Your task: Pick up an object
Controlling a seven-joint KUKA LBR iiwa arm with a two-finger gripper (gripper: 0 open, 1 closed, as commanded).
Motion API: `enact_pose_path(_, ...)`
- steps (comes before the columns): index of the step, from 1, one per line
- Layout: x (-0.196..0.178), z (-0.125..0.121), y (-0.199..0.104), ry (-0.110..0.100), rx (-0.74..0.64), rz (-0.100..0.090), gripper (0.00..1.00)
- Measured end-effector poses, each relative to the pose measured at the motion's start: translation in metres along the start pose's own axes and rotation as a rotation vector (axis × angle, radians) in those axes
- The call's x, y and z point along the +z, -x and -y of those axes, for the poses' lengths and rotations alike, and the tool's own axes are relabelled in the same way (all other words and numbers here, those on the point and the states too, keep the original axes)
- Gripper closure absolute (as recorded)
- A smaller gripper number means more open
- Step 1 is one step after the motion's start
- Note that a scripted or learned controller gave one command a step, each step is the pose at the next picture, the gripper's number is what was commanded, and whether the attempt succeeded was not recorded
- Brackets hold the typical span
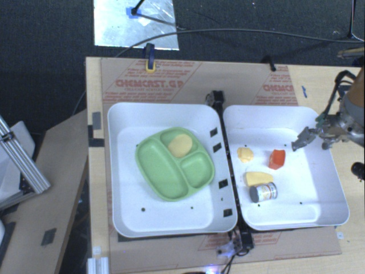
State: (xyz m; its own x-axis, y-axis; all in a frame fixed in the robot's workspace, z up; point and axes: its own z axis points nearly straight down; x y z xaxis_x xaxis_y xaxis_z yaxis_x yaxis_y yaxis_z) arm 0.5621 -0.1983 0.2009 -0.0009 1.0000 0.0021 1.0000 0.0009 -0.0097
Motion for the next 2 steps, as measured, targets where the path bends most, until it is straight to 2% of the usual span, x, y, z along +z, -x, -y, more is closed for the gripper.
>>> enact_pose_path(1,-0.006,-0.003,0.000,0.011,-0.003,0.003,0.00)
enact_pose_path(2,0.040,-0.012,0.000,0.008,-0.003,0.002,0.00)
